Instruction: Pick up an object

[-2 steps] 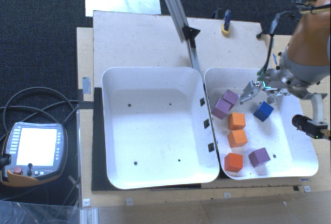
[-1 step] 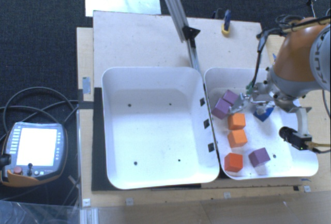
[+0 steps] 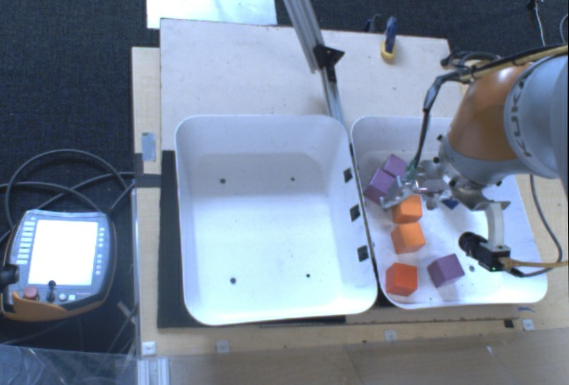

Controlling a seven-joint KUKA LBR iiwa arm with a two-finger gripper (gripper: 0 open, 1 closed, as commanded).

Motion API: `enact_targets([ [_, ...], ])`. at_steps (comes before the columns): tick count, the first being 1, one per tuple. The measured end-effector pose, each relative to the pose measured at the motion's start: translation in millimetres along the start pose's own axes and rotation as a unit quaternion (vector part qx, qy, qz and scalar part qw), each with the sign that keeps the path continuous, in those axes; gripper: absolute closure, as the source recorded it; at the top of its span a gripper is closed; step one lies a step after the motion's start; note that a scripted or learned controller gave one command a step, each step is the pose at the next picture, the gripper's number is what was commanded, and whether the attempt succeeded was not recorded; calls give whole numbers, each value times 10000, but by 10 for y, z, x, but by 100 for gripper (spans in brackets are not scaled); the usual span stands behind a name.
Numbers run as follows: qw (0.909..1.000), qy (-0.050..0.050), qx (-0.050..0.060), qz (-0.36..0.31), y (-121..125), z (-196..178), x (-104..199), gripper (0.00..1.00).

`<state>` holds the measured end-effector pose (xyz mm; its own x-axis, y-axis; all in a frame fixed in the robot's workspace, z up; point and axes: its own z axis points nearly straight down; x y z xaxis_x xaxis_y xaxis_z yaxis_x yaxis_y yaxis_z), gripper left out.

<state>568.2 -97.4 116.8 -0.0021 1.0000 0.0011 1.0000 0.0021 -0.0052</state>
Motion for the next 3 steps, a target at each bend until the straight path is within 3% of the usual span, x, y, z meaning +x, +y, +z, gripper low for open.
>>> enact_targets([
  [1, 10000, -3, -15, 0, 2, 279, 3, 0],
  [2, 10000, -3, -35, -5, 13, 157, -1, 100],
  [3, 10000, -11, -62, -9, 28, -487, -13, 100],
])
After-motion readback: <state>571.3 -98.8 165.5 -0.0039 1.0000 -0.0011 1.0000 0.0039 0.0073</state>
